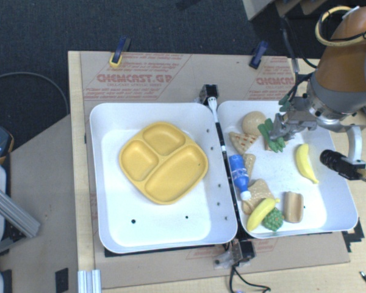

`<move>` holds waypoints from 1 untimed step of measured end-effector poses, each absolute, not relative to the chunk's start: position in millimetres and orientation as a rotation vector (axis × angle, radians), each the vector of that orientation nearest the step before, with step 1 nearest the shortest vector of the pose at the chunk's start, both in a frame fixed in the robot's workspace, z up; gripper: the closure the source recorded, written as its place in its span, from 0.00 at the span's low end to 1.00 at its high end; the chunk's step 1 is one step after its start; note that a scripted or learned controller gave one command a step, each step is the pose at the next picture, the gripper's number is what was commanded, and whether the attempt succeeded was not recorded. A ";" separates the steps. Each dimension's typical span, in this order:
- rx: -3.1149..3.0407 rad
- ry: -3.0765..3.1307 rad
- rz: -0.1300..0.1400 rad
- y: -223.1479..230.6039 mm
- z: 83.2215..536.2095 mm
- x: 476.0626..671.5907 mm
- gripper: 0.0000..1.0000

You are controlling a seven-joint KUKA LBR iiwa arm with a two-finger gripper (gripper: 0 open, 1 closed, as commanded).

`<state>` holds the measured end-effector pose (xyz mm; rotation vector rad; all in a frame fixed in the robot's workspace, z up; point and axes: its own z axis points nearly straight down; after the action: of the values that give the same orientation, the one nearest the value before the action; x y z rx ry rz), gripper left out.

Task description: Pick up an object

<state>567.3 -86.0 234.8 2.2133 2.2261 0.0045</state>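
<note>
The end effector (pixel 279 129) hangs over the right bin (pixel 341 191), right at a green toy (pixel 272 134) — whether it grips it, I cannot tell. A banana (pixel 305 163) lies just right of that toy.

Bench (pixel 171 72) bears left bin (pixel 104 163), right bin (pixel 335 188).

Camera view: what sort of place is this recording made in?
Most likely a robot lab test bench, not a kitchen. Two white bins sit on a protective-film-covered board held by clamps, the food is toys such as a plastic banana, and loose cables run over dark carpet.
</note>
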 end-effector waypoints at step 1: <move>2.218 2.222 0.001 -72.5 234.4 568.4 1.00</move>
<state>568.4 -72.5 234.4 2.2184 2.2220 0.0012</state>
